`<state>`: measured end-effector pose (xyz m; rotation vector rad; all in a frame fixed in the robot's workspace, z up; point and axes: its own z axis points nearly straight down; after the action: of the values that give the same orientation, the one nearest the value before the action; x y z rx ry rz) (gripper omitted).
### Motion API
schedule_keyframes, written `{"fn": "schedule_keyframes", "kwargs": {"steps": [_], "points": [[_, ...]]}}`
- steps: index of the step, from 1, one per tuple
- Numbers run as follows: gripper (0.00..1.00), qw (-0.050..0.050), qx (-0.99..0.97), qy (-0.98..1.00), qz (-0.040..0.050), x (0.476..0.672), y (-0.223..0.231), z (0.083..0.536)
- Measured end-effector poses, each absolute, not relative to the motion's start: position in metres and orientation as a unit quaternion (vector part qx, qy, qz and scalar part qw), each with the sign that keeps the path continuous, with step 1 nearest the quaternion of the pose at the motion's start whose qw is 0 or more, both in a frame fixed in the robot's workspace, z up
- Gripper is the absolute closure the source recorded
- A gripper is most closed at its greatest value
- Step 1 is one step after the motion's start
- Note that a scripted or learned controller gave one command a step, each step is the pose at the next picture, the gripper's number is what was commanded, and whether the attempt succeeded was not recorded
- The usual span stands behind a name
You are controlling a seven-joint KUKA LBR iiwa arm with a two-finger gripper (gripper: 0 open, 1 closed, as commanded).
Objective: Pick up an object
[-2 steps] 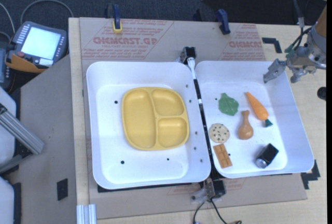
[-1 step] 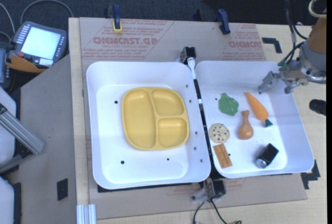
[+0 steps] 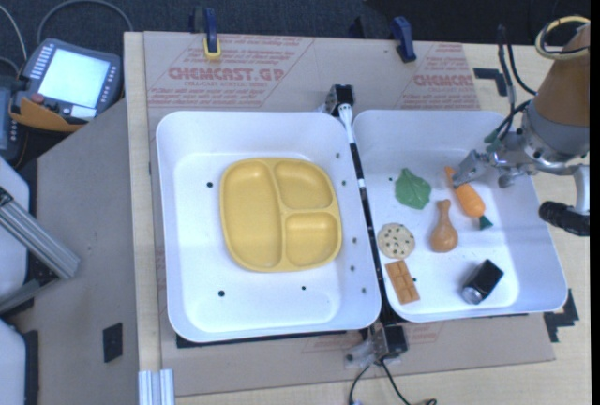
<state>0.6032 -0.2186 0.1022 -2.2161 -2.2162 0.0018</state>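
My gripper (image 3: 484, 172) hangs over the back of the right bin (image 3: 525, 300), open, with nothing between its fingers. Just in front of it lies an orange toy carrot (image 3: 469, 201) with a green tip. A green leaf (image 3: 412, 188) sits to the carrot's left. A tan drumstick (image 3: 442, 228) lies in front of the carrot. Nearer the front of the bin are a round cookie (image 3: 397, 241), an orange wafer (image 3: 401, 282) and a small black block (image 3: 483, 281).
The left bin (image 3: 187, 300) holds a yellow divided plate (image 3: 279, 212). A black divider strip (image 3: 357, 178) runs between the two bins. The arm's orange band (image 3: 565, 89) and cables rise at the right edge. A teach pendant (image 3: 67, 80) lies off the bench at the left.
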Motion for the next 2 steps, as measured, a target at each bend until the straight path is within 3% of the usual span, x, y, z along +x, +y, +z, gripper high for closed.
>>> {"fn": "schedule_keyframes", "kwargs": {"steps": [1,2], "points": [[0.0,0.003,-0.706,-0.708,-0.0017,0.605,-0.215,0.084],[1.0,0.0,-0.706,-0.708,-0.0008,0.605,-0.217,0.095]]}}
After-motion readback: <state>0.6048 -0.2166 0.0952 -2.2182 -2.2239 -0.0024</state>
